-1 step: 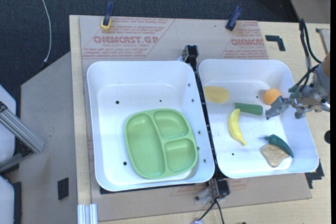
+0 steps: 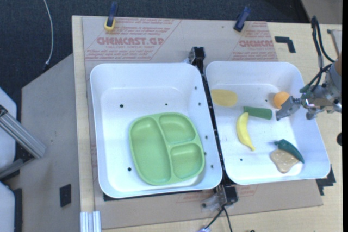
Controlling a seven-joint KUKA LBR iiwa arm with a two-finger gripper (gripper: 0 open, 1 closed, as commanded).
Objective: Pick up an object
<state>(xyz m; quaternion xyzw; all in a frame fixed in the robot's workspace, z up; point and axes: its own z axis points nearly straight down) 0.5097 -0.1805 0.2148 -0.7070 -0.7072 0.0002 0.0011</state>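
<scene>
We've got the green plastic divided plate (image 2: 165, 148) in the left white bin (image 2: 103, 117); in the right white bin (image 2: 261, 69), the yellow toy banana (image 2: 244, 131) sits center, green block (image 2: 258, 113) at 1 o'clock.

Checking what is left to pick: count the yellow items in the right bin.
2: a pale yellow lemon-like piece at the back left of the right bin, and a banana near its middle. The gripper could hide others.

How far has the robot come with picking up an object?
Nothing looks picked up: the banana, green block, orange ball and yellow piece all lie in the right bin. In hand: the gripper sits low beside the ball and block. Grasping and lifting remain.
</scene>
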